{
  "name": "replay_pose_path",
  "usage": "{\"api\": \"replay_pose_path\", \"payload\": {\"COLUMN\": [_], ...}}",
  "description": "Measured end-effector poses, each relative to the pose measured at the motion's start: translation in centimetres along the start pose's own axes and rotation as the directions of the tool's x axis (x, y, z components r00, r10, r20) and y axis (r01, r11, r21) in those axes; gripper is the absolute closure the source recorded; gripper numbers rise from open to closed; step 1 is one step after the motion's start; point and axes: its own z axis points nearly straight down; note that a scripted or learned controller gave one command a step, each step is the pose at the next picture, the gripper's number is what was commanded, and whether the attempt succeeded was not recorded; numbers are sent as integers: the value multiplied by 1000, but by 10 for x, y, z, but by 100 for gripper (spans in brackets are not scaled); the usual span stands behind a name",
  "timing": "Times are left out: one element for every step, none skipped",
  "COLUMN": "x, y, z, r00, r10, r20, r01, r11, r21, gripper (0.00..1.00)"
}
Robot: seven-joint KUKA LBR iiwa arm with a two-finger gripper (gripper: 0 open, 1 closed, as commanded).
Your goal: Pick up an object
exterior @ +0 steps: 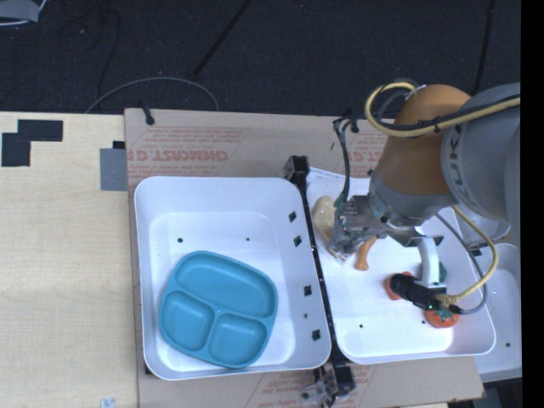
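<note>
Pale beige lump (323, 214), orange peg (364, 255)

The grey arm (476, 160) reaches in over the right bin (382, 338), covering that bin's far right corner and much of its far wall before running out of the picture at the right. Under the wrist the gripper (347, 238) is a blurred tangle of metal, too indistinct to read. It hides the right side of a cream lump (323, 213). An orange stick (364, 256) has its upper end covered by the wrist. Nearer the bin's right wall, an orange-red thing (396, 286) is partly covered, its shape unclear. Red print on the cardboard sheet (212, 143) is broken off by the bins and the arm. The bench (59, 270) is cut by the left edge.
</note>
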Motion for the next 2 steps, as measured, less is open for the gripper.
{"api": "replay_pose_path", "payload": {"x": [45,106], "y": [-7,-9], "z": [-8,-14], "r00": [1000,1000], "r10": [-3,-1], "r20": [-1,1], "r01": [3,1], "r11": [1000,1000], "r21": [0,0], "gripper": [100,100]}}
